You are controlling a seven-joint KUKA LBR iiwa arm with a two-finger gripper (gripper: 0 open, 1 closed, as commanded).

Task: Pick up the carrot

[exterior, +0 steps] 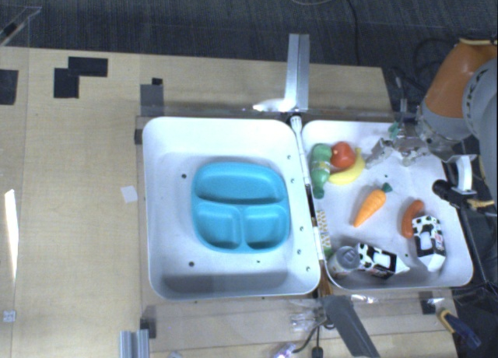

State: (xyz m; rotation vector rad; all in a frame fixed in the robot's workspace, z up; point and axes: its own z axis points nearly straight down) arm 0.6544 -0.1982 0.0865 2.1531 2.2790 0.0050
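Note:
The carrot, orange with a small green top, lies tilted on the floor of the right bin, near its middle. My gripper hangs over the bin's far right corner, up and to the right of the carrot and well apart from it. Nothing shows in the gripper.
A red tomato, a yellow banana and a green vegetable crowd the right bin's far left. A second orange piece and two black-and-white toys lie near its front. A blue divided tray sits in the left bin.

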